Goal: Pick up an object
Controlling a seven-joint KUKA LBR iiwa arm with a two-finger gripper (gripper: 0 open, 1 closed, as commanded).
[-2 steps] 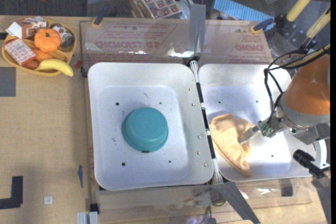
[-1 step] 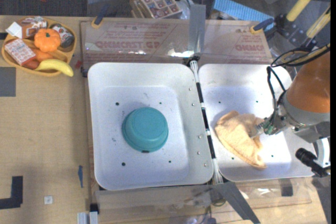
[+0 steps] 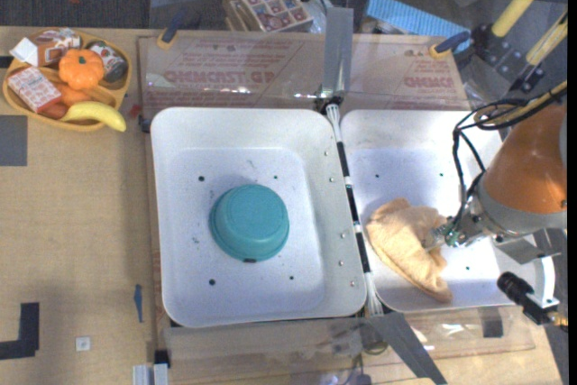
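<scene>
A crumpled tan cloth [image 3: 407, 246] lies in the right bin [image 3: 397, 144], near its front left corner. A teal bowl [image 3: 251, 222] sits upside down in the middle of the left bin [image 3: 180, 149]. My gripper [image 3: 448, 236] reaches in from the right and is down at the cloth's right edge, touching or just over it. The orange wrist band and grey arm cover most of the gripper body.
A yellow plate [image 3: 27, 99] of toy food, with a banana and a small pumpkin, rests on the bench at far left. Clear plastic panels stand behind both bins. Cables loop over the right bin's back right part.
</scene>
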